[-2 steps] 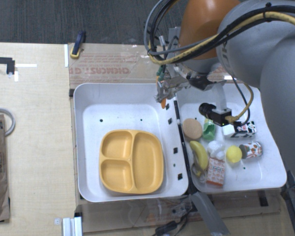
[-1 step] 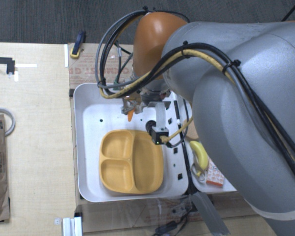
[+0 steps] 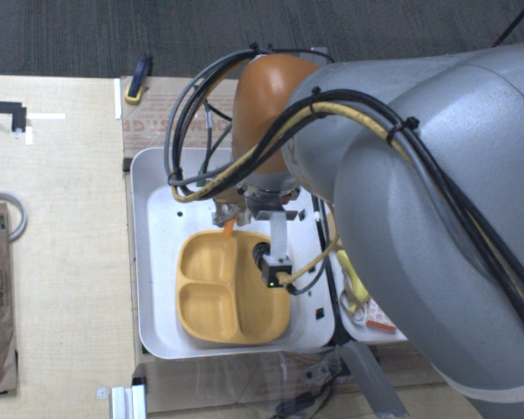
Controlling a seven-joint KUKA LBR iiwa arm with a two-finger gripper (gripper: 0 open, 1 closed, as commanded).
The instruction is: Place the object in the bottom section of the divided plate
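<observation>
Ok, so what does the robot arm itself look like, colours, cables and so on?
The arm is a bulky, smooth grey casing with rounded joints and a glossy orange band above the wrist. A bundle of black cables loops out beside the band, and a pale yellow cable runs with them along the casing. The claw below is small, pale grey metal.

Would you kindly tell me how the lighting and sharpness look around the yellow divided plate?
Camera view: lighting is soft and even, with no harsh glare on the yellow divided plate; the white bin looks dimmer under the arm; the plate's ridges are sharp, while the arm's near grey bulk is slightly soft.
</observation>
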